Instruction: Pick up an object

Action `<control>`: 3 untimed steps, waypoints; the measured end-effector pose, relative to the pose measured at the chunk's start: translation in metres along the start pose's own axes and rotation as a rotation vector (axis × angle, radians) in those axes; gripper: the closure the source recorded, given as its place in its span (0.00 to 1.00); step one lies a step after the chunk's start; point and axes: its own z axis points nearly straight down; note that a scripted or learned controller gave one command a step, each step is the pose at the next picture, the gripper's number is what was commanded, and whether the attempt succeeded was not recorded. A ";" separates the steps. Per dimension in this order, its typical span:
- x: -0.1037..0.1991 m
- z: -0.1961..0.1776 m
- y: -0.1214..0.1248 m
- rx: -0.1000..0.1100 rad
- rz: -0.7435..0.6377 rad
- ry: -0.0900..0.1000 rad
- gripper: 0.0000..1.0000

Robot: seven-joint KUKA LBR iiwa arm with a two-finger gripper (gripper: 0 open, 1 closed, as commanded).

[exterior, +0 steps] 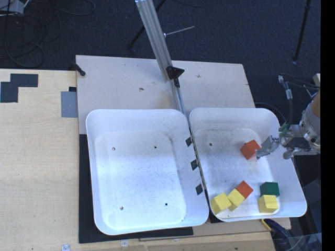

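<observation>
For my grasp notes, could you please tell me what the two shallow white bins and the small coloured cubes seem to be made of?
Shallow white bins: probably moulded plastic, given rounded corners and a smooth, faintly speckled surface. Small coloured cubes, such as the orange one: matte, flat-faced, possibly painted wood or foam.

Pale surface (125, 85) bearing two shallow white bins side by side.

Left bin (99, 135) and right bin (230, 116) resting on a black mat (82, 192) atop the beige board, rims touching along the middle. Slanted aluminium bar (156, 38) rising from the board behind the bins. Lighter wooden top (36, 156) adjoining on the left, marked with dark and grey patches (68, 103).
</observation>
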 end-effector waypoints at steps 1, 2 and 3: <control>0.000 0.155 0.056 0.005 -0.011 0.001 0.00; 0.020 0.155 0.067 -0.002 -0.010 -0.001 0.00; 0.002 0.157 0.129 0.012 -0.007 0.003 0.00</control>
